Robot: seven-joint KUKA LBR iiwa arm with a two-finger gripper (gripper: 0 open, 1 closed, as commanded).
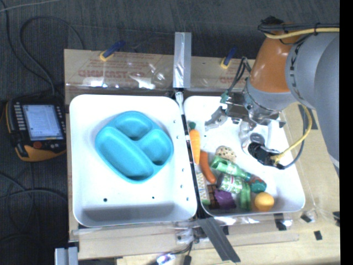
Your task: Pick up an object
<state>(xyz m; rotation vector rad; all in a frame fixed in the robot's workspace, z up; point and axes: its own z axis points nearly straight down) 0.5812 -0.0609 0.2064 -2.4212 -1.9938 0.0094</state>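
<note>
Overhead, the camera view takes in two white bins side by side on the bench. The left bin [88, 203] carries a blue three-compartment plate [134, 144], lying slightly askew near its middle. The right bin [292, 189] holds a cluster of small items toward its near and left side: a toy carrot [194, 143] along the left wall, an orange-red piece [207, 168] just below it, a speckled cream ball [223, 152], a green bottle-like item [237, 175], a purple object [225, 198] and a yellow-orange ball [264, 201] by the near wall.

The grey arm with its orange band [270, 65] reaches in from the right, and the gripper [234, 117] hangs above the far part of the right bin, over bare white floor and apart from the pile. Whether it is spread or closed cannot be made out at this angle, and nothing is visibly caught in it. A black cable end [259, 152] dangles beside the gripper. Left of the bench lies a teach pendant [37, 126] on dark carpet.
</note>
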